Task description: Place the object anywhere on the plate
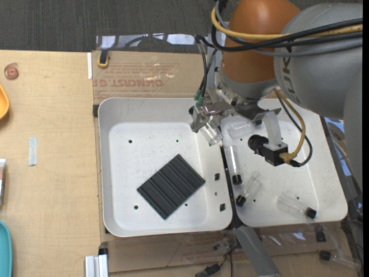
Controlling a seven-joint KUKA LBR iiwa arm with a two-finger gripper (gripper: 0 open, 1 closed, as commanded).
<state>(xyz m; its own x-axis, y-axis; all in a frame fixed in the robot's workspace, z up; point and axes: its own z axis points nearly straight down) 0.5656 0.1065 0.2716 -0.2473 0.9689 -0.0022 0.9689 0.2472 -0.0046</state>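
Lying diagonal, the dark ribbed plate [171,186]

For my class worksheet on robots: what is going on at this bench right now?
A grey KUKA arm reaches in from the right, its gripper hanging over the divide between two white bins. The left bin holds a dark ribbed plate lying flat. The right bin holds several small clear tubes with black caps. Nothing lies on the plate yet.

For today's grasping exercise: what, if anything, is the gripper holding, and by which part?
It cannot be told: the gripper hangs over the divide between the bins, its tip lost in clutter, above clear tubes.
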